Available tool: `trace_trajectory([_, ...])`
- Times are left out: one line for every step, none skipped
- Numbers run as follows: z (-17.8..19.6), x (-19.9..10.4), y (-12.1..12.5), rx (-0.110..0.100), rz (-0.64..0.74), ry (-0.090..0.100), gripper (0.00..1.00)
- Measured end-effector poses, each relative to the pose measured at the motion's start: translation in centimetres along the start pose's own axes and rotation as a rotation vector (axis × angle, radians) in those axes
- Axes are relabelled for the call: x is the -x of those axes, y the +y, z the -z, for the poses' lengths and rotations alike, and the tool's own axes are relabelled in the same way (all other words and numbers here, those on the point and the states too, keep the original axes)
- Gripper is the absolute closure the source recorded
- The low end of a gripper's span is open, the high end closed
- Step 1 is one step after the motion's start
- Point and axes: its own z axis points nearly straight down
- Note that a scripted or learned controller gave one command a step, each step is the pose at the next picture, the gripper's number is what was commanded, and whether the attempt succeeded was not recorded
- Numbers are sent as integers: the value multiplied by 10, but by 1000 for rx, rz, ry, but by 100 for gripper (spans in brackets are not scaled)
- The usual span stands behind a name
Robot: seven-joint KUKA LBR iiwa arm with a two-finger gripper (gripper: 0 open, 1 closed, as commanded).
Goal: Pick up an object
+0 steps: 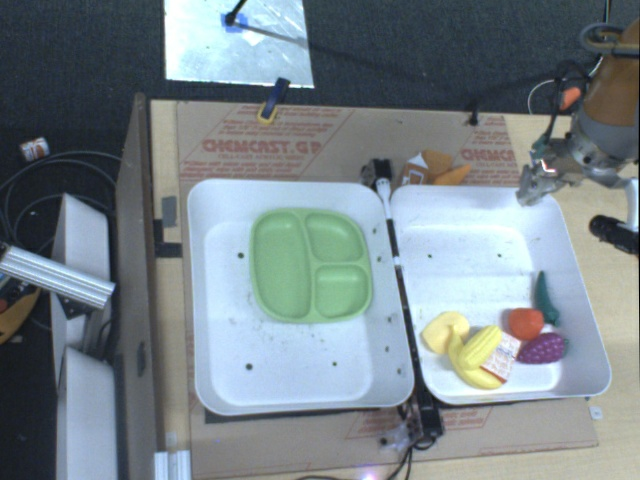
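The gripper (532, 190) hangs over the right bin (470, 258)'s far right corner, too blurred to show its state. Toy food, apparently a tomato (524, 321), corn (477, 349) and grapes (541, 348), clusters at that bin's near right corner.

Green divided plate (309, 266) in white bin (225, 368); below the gripper (532, 190), yellow corn (474, 351), orange-red tomato (524, 321), purple grapes (541, 348) (dark-green piece (545, 298) beside).
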Motion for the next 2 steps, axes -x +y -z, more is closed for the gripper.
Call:
trace_trajectory([-1, 0, 0, 0, 0, 0, 100])
trace_trajectory([6, 0, 0, 1, 0, -1, 100])
